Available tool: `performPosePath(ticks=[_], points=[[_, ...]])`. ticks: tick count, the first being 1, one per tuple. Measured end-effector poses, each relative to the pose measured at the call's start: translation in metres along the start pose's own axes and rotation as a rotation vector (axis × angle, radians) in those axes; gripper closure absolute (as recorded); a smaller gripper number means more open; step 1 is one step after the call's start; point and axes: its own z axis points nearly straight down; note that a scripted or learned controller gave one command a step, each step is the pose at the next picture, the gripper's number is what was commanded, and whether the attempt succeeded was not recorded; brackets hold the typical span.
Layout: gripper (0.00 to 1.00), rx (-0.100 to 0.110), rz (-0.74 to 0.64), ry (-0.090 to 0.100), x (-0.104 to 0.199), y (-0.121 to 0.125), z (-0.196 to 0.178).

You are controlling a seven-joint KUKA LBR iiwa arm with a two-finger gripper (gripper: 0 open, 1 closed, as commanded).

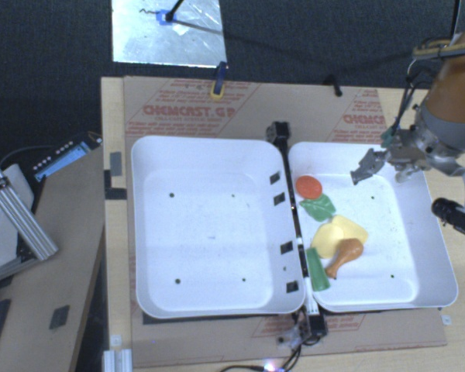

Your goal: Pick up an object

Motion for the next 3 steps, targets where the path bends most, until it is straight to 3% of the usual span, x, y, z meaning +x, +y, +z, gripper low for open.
performPosePath(ticks=[1,2,3], points=[[0.00,0.008,0.001,0.002,0.028,-0.030,0.182],[1.00,-0.005,0.002,-0.002,0.025,-0.026,0.162],[1.00,-0.014,-0.014,0.005,0.153,0.038,0.068]])
